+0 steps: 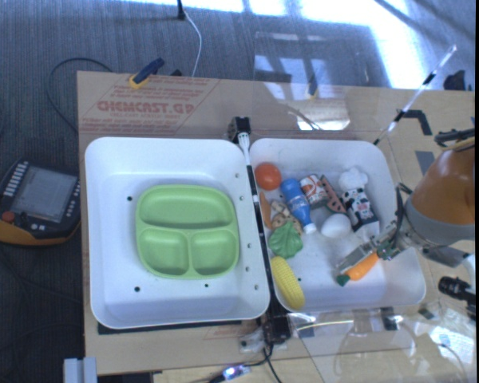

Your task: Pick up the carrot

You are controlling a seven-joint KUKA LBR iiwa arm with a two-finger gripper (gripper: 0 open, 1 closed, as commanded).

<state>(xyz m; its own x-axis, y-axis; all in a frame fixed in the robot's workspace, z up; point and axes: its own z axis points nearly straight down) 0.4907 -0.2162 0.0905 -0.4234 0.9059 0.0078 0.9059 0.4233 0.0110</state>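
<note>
Since the small orange toy carrot with a green tip (358,269) lies near the front right of the right-hand shallow white bin (383,159), we see the hand (381,250) right at its upper end. Whether that hand is spread or closed, or has any hold on the carrot, we cannot tell.

We judge the carrot light, stiff and smooth, likely hollow plastic, so it may slip or roll. The thick orange middle, taken across its width, looks the best grip.

Room is mixed. The bin's right wall and front rim sit near, limiting approach from those sides. A white egg-shaped piece (334,226) and a black-and-white toy figure (358,202) lie just behind. The yellow corn cob (287,282) is well apart to the left, with bare floor between.
</note>
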